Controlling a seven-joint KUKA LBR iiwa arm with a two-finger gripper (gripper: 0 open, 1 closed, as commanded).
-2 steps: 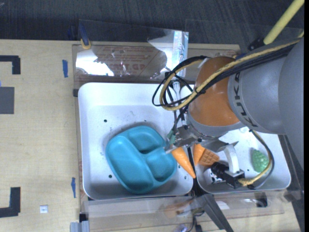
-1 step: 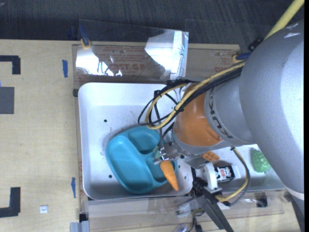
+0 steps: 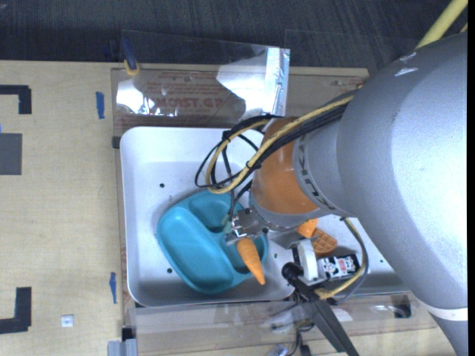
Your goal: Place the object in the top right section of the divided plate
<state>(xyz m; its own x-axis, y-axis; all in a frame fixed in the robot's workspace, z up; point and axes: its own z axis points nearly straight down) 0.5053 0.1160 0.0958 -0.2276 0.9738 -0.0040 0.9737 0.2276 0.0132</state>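
The claw (image 3: 239, 227) hangs low over the right side of a teal divided plate (image 3: 185, 247), under the orange band (image 3: 278, 184) of the grey arm (image 3: 401, 176). Cables and the wrist hide it, so I cannot tell how far open it is or whether it has hold of anything.

One orange carrot (image 3: 251, 261) lies just below the claw, its thick end close to it. It is slanted across the plate's right rim with its tip pointing down and to the right.

The plate sits in the lower middle of a white bin (image 3: 148, 169). To its right, two small orange pieces rest on the bin floor: a ridged one (image 3: 324, 240) and a smaller one (image 3: 306, 229) touching it.

A clear plastic sheet (image 3: 193, 87) behind the bin carries reddish lettering, too blurred to read. The pale surface (image 3: 59, 199) bears two blue tape marks.
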